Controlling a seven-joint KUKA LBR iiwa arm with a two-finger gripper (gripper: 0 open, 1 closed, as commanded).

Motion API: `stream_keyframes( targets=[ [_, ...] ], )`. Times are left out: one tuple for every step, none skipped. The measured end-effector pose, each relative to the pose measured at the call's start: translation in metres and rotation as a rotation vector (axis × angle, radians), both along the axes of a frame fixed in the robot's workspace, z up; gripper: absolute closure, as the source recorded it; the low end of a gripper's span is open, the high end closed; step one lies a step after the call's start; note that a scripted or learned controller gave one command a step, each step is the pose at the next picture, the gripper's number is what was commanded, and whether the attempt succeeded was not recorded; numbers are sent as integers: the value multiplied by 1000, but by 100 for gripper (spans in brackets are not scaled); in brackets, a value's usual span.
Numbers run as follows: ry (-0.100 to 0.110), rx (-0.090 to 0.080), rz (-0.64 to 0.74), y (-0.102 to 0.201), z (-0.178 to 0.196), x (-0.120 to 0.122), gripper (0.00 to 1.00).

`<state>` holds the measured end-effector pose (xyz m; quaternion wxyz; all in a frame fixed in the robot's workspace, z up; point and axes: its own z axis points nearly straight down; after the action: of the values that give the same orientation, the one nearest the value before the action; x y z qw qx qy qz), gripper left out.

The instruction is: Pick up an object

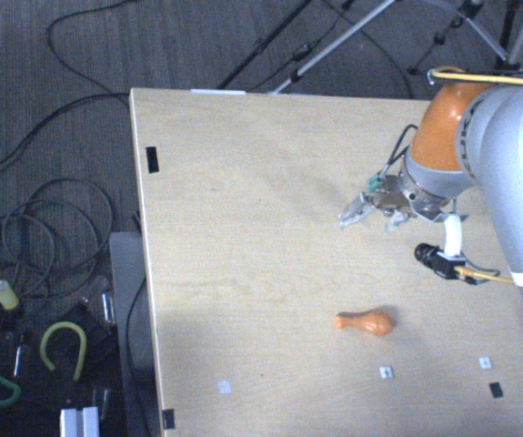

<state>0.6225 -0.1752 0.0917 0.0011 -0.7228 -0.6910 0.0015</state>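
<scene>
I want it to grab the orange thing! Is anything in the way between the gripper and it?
No. In the camera view, just bare tan board lies between the gripper and the orange thing.

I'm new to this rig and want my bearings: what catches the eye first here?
The grey arm with its orange band reaches in from the right, its gripper hovering over the pale wooden bench top. A small orange pear-shaped object lies alone below it. Cables sprawl on the floor at left.

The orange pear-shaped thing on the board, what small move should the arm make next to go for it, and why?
Probably shift the gripper toward the near edge of the board, to hang over the orange object. The object lies alone on the bare surface, nearer the camera than the gripper and apart from it, so nothing blocks that short move.
</scene>
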Motion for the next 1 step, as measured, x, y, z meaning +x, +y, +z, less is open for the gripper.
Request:
stream_keyframes(
  targets=[
    [-2,-3,-57,-40,148,12,0]
  ],
)
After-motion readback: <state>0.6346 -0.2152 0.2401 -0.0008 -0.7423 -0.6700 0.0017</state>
